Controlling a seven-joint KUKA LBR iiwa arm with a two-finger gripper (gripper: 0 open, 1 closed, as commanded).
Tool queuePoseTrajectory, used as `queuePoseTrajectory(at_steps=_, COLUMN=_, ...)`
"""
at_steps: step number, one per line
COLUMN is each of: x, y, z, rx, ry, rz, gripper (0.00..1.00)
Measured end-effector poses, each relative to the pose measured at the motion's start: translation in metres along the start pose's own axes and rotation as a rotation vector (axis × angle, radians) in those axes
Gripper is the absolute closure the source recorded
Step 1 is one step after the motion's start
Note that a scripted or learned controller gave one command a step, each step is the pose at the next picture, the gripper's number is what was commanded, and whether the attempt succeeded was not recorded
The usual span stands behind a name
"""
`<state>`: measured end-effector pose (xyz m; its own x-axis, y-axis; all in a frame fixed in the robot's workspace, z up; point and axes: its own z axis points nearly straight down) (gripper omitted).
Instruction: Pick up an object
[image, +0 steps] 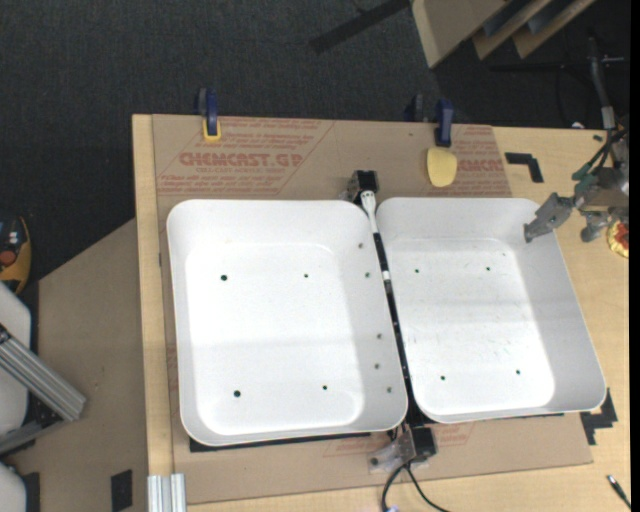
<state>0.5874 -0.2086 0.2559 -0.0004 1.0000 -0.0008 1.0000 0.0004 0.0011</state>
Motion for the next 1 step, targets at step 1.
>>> queuePoseTrajectory(at_steps=1, x=-0.0002, y=0.0006, z=-0.011, rx=-0.003, ry=-0.001, rz=-0.001, gripper=1.0)
